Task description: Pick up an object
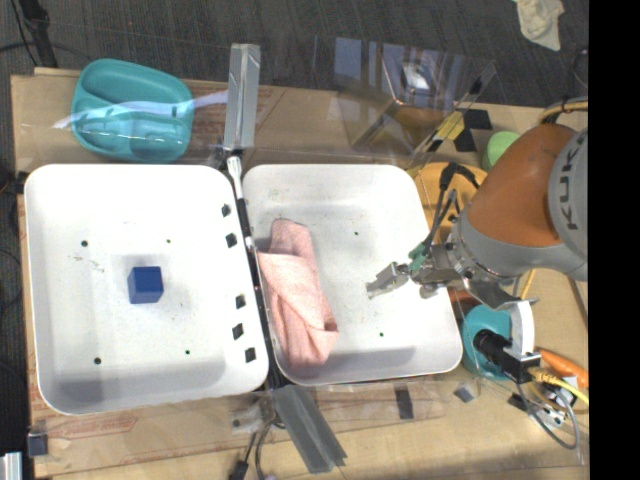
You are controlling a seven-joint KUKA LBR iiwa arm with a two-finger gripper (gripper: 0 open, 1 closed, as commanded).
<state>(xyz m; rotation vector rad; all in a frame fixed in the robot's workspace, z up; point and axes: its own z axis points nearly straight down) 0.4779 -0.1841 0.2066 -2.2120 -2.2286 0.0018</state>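
Pink cloth [296, 293] — soft, limp, light, crumpled lengthwise along the right bin's [400, 183] divider wall, well left of the jaws. Best pinched at a raised fold. Gripper [383, 283] hovers over bare white floor — jaws' opening cannot be told. Small blue cube [146, 284], rigid, sits far left in the other bin [60, 198].

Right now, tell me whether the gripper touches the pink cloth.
Apart. The camera view shows bare white bin floor between the gripper and the pink cloth.
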